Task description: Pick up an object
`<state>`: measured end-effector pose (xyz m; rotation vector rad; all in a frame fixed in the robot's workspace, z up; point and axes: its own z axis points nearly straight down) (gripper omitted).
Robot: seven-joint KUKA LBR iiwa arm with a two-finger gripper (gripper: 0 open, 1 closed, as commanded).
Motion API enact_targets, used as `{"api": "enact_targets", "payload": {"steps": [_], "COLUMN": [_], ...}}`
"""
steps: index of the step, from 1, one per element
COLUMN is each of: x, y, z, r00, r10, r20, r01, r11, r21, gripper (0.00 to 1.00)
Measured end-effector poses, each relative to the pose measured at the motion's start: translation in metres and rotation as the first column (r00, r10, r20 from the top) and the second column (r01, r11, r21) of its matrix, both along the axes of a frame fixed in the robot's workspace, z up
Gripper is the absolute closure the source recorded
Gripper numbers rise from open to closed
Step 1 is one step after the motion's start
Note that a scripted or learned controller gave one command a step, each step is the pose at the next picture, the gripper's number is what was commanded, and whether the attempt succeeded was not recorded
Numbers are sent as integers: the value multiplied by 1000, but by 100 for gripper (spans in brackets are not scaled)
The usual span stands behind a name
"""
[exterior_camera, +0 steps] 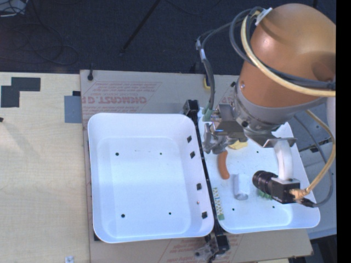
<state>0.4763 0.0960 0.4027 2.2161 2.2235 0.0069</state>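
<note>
My gripper (213, 142) hangs low over the right bin (274, 221), at its upper left corner near the divider between the bins. An orange, carrot-shaped object (224, 165) lies just below the gripper, pointing toward the bin's middle. A small grey cylinder (240, 186) stands a little further down and to the right. A yellow object (237, 144) peeks out from under the wrist, partly hidden by it. The arm's large orange-brown body covers the bin's upper right part.
The left bin (98, 147) sits beside the right one, with black clips along the shared rim (198, 163). A speckled green strip (218, 204) lies by the right bin's lower left wall. Cables loop around the arm above the bins.
</note>
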Motion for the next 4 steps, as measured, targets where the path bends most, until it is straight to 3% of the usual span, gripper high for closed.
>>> {"api": "enact_targets", "payload": {"steps": [1, 2, 3, 4], "x": [6, -1, 0, -4], "y": [62, 122, 149, 147], "z": [84, 92, 120, -115], "r00": [1000, 1000, 1000, 1000], "r10": [4, 4, 0, -4], "r20": [1, -7, -6, -24], "r01": [-4, -4, 0, 3], "r11": [1000, 1000, 1000, 1000], "r21": [1, -2, -2, -12], "gripper": [100, 100, 100, 100]}}
